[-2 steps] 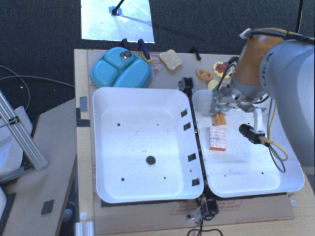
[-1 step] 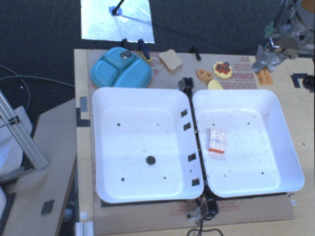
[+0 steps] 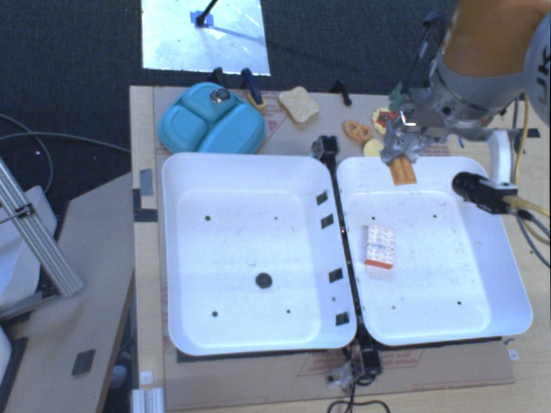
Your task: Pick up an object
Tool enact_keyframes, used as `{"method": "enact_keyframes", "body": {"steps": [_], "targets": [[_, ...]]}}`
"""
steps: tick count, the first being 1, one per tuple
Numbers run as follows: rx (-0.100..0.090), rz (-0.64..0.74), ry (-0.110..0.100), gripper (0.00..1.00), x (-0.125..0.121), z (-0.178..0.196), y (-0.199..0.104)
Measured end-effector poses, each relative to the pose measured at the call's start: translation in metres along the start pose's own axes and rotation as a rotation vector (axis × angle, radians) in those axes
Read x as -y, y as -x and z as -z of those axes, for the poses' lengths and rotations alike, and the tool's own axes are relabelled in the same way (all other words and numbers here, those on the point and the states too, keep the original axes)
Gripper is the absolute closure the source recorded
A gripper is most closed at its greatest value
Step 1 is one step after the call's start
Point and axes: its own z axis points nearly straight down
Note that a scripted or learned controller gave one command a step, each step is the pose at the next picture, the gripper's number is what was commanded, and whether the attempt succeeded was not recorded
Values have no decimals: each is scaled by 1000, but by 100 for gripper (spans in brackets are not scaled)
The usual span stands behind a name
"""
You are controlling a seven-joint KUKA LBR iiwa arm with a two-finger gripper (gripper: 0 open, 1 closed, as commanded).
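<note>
Over the right bin's far rim: the gripper (image 3: 401, 155) hangs from the grey-and-orange arm (image 3: 491, 41), which reaches in from the right and blocks part of that corner.
Hand state: an orange block (image 3: 403, 173) sits between the fingers, its lower end poking out beneath them (so it reads as held, though the grip itself is small and partly shadowed).
Task's thing: the orange block, lifted just above the right bin (image 3: 508, 317) near its back wall, not resting on the floor as far as I can judge.
Why so high: my guess is that a raised hold keeps the block free of the rim, which suits a pick.
Right bin contents: a small white and red packet (image 3: 380, 247) lies flat near the middle, well apart from the gripper.
Left bin (image 3: 185, 317): a small dark disc (image 3: 263, 280) lies on its floor, toward the near side.
Behind the bins: a blue divided tray (image 3: 211, 120), a slice of toast (image 3: 299, 104) and a pretzel-like piece (image 3: 357, 130) lie on the bench, beyond the far rims.
Stage: the pick looks largely done; the risk is the block slipping, since little of it is clamped.
</note>
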Motion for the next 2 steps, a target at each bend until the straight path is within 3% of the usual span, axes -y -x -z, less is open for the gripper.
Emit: {"method": "enact_keyframes", "body": {"steps": [1,2], "targets": [[5,-15,3,100,-2,-40,69],[4,-17,2,100,23,-83,143]]}}
